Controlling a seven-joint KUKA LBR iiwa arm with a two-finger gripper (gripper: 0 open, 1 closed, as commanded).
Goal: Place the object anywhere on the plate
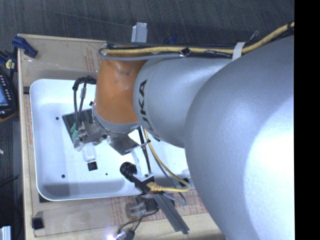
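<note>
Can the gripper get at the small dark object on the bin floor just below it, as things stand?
Probably yes: the gripper hangs right above the small dark object in the left bin, with bare white floor around it and nothing in between.

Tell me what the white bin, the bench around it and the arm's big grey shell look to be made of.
The bin looks like glossy white plastic: smooth, with rounded corners and soft reflections. The bench looks like bare wood or board: tan, matte, with faint red print. The arm shell seems painted metal or hard plastic, a satin grey with broad highlights; I can't tell which.
</note>
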